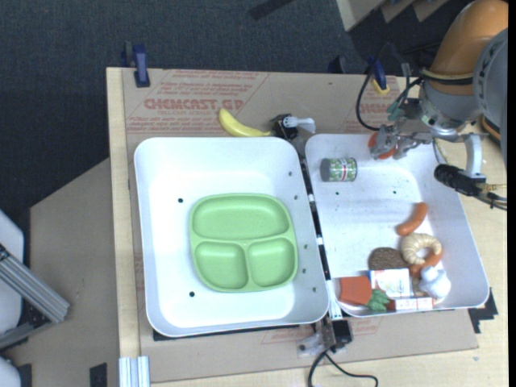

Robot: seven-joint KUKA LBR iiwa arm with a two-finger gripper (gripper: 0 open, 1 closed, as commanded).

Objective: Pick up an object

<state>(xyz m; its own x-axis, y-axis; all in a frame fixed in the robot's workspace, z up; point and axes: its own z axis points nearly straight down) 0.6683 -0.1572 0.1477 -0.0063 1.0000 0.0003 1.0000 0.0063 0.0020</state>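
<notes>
Gripper [393,139] poised over the far corner of the right bin [451,216]; its finger state cannot be told. The nearest object, a small can [339,169], lies on its side just left of it, long axis left-right

I see dark blue-grey carpet [72,47] around the bench, a brown board [201,95] clamped with blue clamps [141,59] far-side.
</notes>
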